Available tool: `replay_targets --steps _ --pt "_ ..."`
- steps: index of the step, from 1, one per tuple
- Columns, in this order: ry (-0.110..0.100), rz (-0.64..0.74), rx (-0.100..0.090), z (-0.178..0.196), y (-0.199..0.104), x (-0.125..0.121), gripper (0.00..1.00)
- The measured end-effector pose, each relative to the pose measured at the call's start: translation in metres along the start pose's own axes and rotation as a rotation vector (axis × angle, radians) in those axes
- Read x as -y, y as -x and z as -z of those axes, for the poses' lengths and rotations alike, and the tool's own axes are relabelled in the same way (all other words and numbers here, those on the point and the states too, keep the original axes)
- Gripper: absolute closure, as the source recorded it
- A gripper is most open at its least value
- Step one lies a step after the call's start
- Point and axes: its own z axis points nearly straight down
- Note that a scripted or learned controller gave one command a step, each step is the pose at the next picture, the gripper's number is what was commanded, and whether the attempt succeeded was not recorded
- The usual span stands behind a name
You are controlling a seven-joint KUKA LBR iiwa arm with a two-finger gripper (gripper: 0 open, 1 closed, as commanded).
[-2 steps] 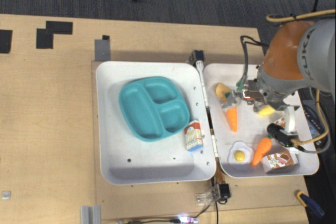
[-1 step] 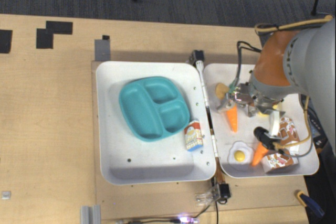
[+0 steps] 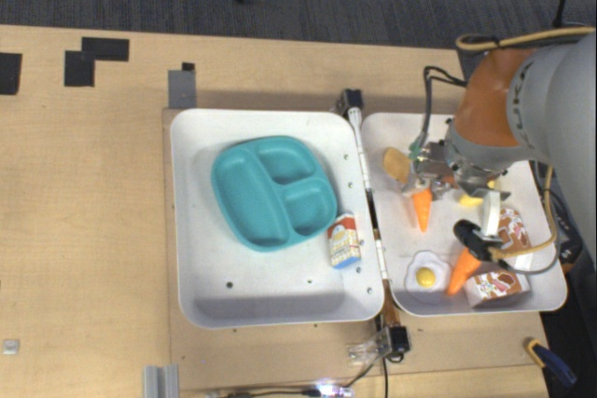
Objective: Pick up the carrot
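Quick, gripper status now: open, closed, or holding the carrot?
Gripper: over the right bin, right above the carrot; whether it is open, shut or gripping cannot be told.

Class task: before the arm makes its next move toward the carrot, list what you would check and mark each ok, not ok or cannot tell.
1. Carrot lies in the right bin: ok.
2. Gripper sits above the carrot's wide end: ok.
3. Carrot between the fingers: cannot tell.
4. Second orange piece could be confused with it: not ok.
5. Space around the carrot for a grasp: ok.
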Motion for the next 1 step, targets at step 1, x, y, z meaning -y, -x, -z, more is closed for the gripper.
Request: replay_targets --steps 1 --pt "0.009 0.005 -0.001 0.0883 -0.0710 -0.0603 1.00"
